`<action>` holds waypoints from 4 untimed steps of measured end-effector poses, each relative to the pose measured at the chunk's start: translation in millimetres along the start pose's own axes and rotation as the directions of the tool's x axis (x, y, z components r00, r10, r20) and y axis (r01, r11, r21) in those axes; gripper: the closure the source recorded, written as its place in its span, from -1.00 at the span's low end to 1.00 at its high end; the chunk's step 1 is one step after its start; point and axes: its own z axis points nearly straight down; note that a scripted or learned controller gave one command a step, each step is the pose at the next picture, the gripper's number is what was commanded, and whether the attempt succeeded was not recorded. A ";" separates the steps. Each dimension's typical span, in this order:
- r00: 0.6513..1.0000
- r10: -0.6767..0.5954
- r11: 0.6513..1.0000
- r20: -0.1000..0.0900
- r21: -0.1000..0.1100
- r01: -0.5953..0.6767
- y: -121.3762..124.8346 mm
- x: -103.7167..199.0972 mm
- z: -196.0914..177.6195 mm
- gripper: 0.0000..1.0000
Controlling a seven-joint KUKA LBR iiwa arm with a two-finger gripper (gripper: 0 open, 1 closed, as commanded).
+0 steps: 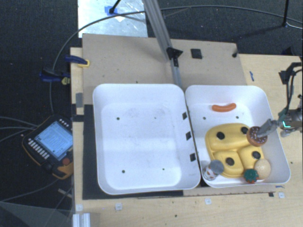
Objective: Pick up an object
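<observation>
a dark floor surrounds a tan bench that carries two white bins side by side, with a pendant lying off at nine o'clock. in the camera view the left bin holds nothing to grasp, while the right bin holds everything: an orange sausage toward twelve o'clock, a yellow block with dark holes at the centre, a cup at seven o'clock, and a green ball just beside a cream egg at five o'clock. a brown donut sits on the block's upper right edge, touching it. the gripper reaches in from three o'clock and ends right at the donut; whether it is apart or together i cannot tell, and nothing shows clamped in it. my judgement is that this is the approach or grasp step, with the donut as the likely target. the next move calls for a firm close on the donut, then a straight lift clear of the block.
</observation>
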 end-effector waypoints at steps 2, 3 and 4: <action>1.000 0.002 1.000 -0.001 0.002 -0.002 0.0 0.2 61.7 -1.00; 1.000 0.003 1.000 -0.001 0.001 -0.003 -3.0 -0.1 123.9 -1.00; 1.000 -0.001 1.000 0.003 -0.009 0.001 0.1 -0.8 123.3 -1.00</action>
